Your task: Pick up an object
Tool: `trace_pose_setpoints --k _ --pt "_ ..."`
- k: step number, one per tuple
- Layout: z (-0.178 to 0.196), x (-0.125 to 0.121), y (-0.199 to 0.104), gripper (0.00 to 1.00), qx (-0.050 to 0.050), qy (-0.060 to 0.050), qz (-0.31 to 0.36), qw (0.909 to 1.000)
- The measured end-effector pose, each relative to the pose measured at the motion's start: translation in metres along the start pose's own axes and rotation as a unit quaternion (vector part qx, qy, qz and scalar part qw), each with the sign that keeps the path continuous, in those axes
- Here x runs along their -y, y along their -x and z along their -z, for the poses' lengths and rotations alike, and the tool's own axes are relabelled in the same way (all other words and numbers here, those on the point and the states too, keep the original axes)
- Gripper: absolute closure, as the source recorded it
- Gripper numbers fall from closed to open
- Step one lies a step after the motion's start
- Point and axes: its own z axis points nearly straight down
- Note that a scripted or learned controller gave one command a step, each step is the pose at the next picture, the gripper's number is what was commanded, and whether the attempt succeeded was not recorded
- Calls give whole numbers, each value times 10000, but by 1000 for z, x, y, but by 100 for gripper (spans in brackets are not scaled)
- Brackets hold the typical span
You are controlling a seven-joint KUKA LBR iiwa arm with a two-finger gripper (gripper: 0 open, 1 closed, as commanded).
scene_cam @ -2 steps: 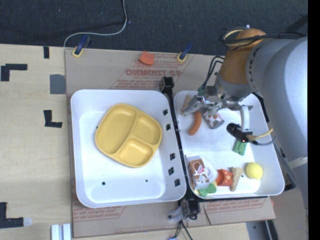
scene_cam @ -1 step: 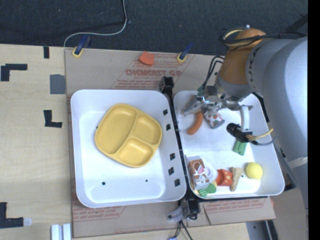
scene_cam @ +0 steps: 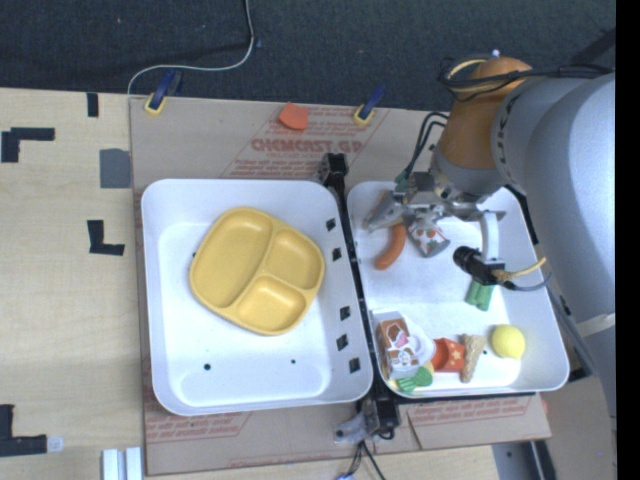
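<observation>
My gripper (scene_cam: 392, 214) hangs over the back left part of the right bin (scene_cam: 540, 298), below the orange wrist band. An orange sausage-shaped toy (scene_cam: 390, 248) lies slanted just in front of it, close to the gripper's tip. A small red and white object (scene_cam: 430, 237) sits right beside the gripper on its right. Further forward lie a green piece (scene_cam: 480, 294) and a yellow lemon-like ball (scene_cam: 508, 342). Whether anything is gripped cannot be seen.
The left bin (scene_cam: 170, 368) holds a yellow divided plate (scene_cam: 258, 269). Along the right bin's front edge lie a printed packet (scene_cam: 397, 342), a green item (scene_cam: 415, 376) and a red and tan piece (scene_cam: 458, 354). A black divider (scene_cam: 345, 268) separates the bins. An orange block (scene_cam: 293, 117) rests behind them.
</observation>
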Motion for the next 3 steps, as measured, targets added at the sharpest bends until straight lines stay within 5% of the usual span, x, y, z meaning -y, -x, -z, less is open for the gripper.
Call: trace_pose_setpoints --k 2,3 --pt "-1 1 -1 0 -9 -26 -1 10000" --pt "4 3 0 100 -5 -72 -1 10000"
